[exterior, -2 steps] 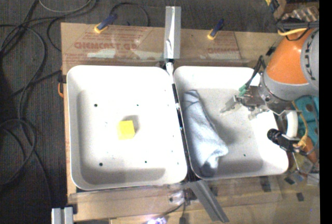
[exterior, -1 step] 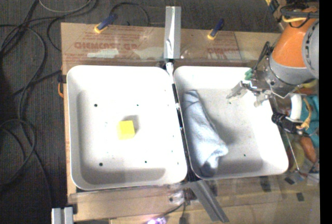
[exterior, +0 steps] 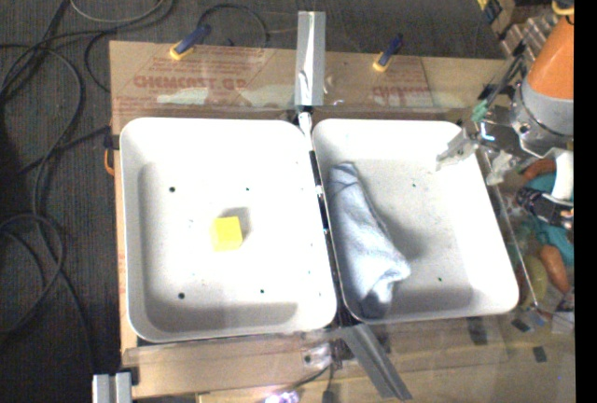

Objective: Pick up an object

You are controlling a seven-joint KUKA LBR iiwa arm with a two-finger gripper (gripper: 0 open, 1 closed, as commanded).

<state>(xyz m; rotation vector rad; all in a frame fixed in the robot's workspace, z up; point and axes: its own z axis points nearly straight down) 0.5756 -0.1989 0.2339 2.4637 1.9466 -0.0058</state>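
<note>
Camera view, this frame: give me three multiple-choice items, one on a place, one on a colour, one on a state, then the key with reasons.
1. Where is the cloth?
A. left bin
B. right bin
C. bench outside both bins

2. What colour is the block?
A. yellow
B. red
C. black

3. How does the cloth lie?
A. folded flat in a square
B. hanging over the rim
C. bunched in a heap

Key:
1 B, the cloth lies in the right bin, against its left wall.
2 A, the block in the left bin is yellow.
3 C, it is crumpled lengthwise.

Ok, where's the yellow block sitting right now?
The yellow block lies near the middle of the left bin in the camera view, apart from the pale cloth in the right bin.
</note>
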